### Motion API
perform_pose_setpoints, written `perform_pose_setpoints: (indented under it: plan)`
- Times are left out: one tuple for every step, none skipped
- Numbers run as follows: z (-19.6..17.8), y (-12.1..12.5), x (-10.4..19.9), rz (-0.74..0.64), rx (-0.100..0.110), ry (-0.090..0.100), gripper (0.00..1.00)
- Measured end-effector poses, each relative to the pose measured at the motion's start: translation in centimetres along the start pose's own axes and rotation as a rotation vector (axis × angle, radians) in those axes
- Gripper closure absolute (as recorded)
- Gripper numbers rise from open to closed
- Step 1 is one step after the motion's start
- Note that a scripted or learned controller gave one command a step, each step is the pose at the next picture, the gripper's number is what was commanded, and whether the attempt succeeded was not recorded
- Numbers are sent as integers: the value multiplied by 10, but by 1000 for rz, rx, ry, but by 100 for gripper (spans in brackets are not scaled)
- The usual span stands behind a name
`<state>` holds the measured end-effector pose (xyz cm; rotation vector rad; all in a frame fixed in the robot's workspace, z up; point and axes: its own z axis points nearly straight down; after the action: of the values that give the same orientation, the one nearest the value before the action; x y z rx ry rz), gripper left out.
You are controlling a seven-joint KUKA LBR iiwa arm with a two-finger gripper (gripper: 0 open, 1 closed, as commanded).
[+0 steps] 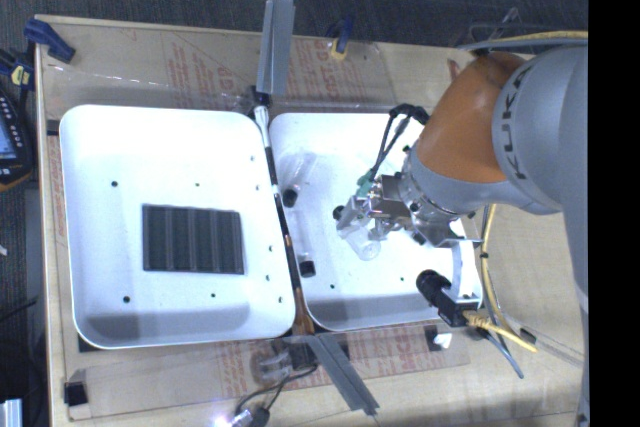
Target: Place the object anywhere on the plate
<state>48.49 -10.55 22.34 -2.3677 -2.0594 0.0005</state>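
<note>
Hovering low in the right bin [330, 310], the gripper [362, 223] sits over a clear, cup-like object [366, 245], its grip impossible to tell, and that slick thing could slip before reaching the dark ribbed plate [193, 239] in the left bin [90, 135].

Bright overhead light; white bins [160, 130] overexposed, slightly soft.

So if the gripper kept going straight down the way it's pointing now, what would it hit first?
Most likely the clear plastic object lying right under the gripper in the right bin, and beneath that the bin's white floor. Depth is hard to judge from above, so it may already be touching it.
</note>
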Motion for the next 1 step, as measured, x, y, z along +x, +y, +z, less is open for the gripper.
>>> perform_pose_setpoints:
  plan:
    - [-26,55,78,53,2,0,100]
